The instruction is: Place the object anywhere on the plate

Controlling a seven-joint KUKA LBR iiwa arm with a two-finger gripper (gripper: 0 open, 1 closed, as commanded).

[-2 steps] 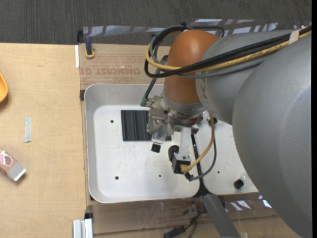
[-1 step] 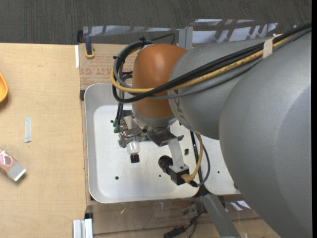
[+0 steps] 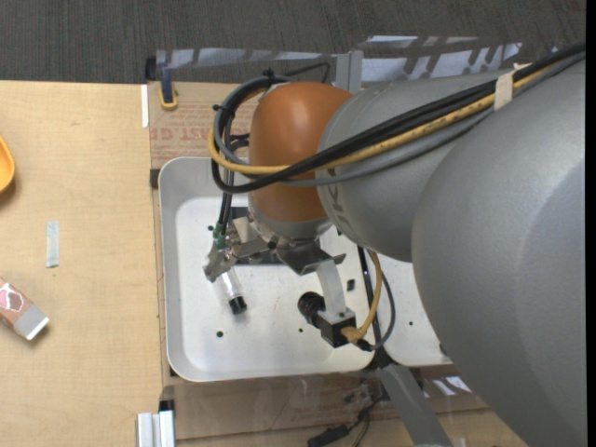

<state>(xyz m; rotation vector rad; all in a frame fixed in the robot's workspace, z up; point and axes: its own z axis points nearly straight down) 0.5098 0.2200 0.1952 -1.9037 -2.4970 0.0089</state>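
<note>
Though half hidden under the orange band: gripper low over the left part of the white bin, close to its floor; cannot tell whether spread or pressed together.
Object: taken to be the small cylinder, silver with a dark lower end; sits inside the bin, on or just above the floor.
Key relation: lies just below the gripper in the view, toward the near rim, touching it or nearly so; cannot tell whether held or merely beside.
Long axis: runs up and down the view, leaning a little toward the lower right, dark end farthest from the gripper.
Nearer arm: only one arm on the rig, reaching in from the right.
Next move, as a judgement: calls for a sure hold on the cylinder before any carry onward.
Count in the bin: one cylinder, two dark specks on the floor.
Count on the wood at left: one orange piece at the edge, one grey strip, one pink-and-white block; three in all, well apart from the bin.
</note>
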